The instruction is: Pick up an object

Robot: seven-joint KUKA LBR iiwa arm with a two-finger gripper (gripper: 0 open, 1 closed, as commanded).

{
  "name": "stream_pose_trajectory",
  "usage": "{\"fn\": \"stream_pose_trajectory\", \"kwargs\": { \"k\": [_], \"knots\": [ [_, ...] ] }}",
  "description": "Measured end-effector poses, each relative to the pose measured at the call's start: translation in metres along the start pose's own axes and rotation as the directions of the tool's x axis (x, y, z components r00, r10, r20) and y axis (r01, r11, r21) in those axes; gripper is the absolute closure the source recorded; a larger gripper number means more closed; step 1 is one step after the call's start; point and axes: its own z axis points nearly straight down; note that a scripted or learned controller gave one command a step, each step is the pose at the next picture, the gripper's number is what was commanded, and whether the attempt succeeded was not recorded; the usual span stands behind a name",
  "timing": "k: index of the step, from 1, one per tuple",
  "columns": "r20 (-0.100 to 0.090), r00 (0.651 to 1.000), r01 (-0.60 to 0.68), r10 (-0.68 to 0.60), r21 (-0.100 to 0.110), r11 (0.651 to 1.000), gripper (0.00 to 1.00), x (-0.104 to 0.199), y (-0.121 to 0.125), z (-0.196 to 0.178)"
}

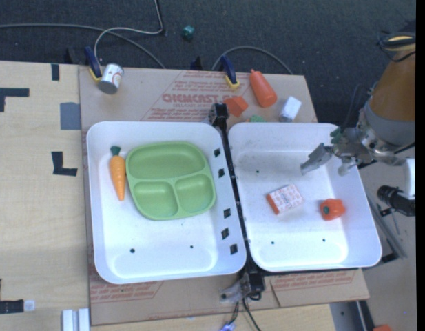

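Grey-fingered gripper (330, 161) hovers spread and empty at the right bin's (267, 254) two o'clock — small box (285, 199) and red pepper (331, 209) lie below it.

Grey arm (388, 126) with orange band, pale metallic two-fingered claw (329, 161).

Your arm (395, 98) reaches in from the right, its orange band above the grey wrist. The gripper (330, 161) hangs at the right side, fingers (314, 161) spread apart and pointing left, nothing between them.
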Motion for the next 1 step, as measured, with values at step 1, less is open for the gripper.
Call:
{"fn": "stream_pose_trajectory", "kwargs": {
  "k": [1],
  "knots": [
    [-0.001,1.000,0.001,-0.001,0.001,1.000,0.00,0.0449,-0.0073,0.0468]
  ]
}}
